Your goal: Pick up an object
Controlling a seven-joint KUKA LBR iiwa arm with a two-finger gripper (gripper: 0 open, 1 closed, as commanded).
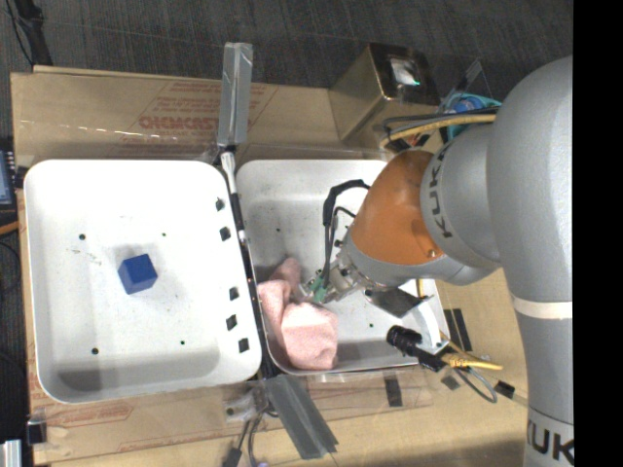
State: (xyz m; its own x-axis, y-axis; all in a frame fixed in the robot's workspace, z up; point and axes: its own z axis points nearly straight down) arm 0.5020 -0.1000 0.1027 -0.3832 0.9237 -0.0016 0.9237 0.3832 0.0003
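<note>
Pink cloth [297,324], soft and bunched into a lump, lay in the near left corner of the right bin [292,188], pushed up against the wall that divided it from the left bin [58,261]. It seemed the likelier target, because the arm [458,212] had reached in from the right and bent down over that bin, with the orange band tipped toward the cloth. The hand [321,285] sat low at the cloth's upper right edge, just beside it or touching it; which of the two could not be made out. The wrist covered most of the hand, so I cannot tell how it was set, nor whether any fold of cloth lay inside it.

A blue cube [137,272] rested alone on the floor of the left bin, well apart from the arm, and looked untouched. Its open position would have suited a straight descent, whereas the cloth's place in a corner left little room on its wall side, which probably explained the approach from the open right.

Both bins stood side by side on the surface [117,105], held by clamps at the shared edge. In my judgement the pick was at the reaching or closing stage, with nothing yet lifted.
</note>
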